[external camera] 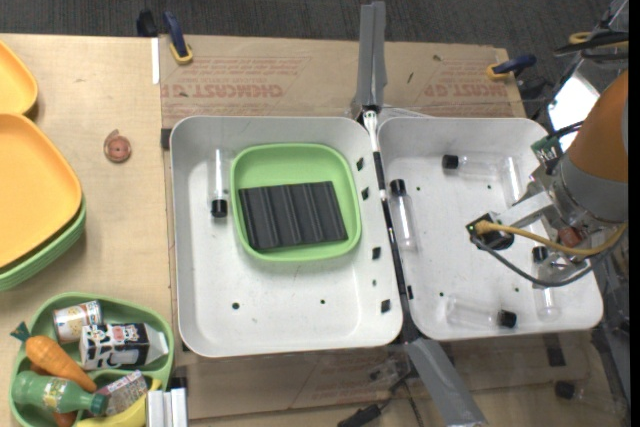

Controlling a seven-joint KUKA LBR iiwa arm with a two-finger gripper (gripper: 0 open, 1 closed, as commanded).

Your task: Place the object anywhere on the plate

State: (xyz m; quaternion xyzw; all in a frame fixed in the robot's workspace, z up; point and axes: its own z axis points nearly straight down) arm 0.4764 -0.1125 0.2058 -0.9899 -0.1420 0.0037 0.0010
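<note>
Right now the arm point(600, 165) comes in from the right & hangs over the right bin point(440, 310), at its right side. Its claw point(545, 255) is low over the bin floor, near the bin's right wall. It's hard to see past the wires, so I can't tell if the claw is apart or together, or if it has anything in it. A yellow cable point(510, 235) runs left from the claw to a small black bit. The green plate point(293, 160) sits in the left bin point(280, 320), in its far half & about in the middle from left to right. A dark ribbed pad point(292, 214) lies flat on the plate, a bit toward the plate's near edge. A clear tube w/ a black cap point(218, 183) lies just left of the plate, not touching it. The right bin has more clear tubes w/ black caps: one by its left wall point(399, 210), one at the far side point(455, 161), one at the near side point(480, 316). Both bins rest on brown cardboard point(250, 80) on the table point(120, 245). Far left on the table are stacked yellow plates point(30, 185). Near them, at the near left corner, is a green bowl point(160, 340) w/ toy food in it, incl. a carrot point(55, 360) & a small can point(77, 320).
</note>
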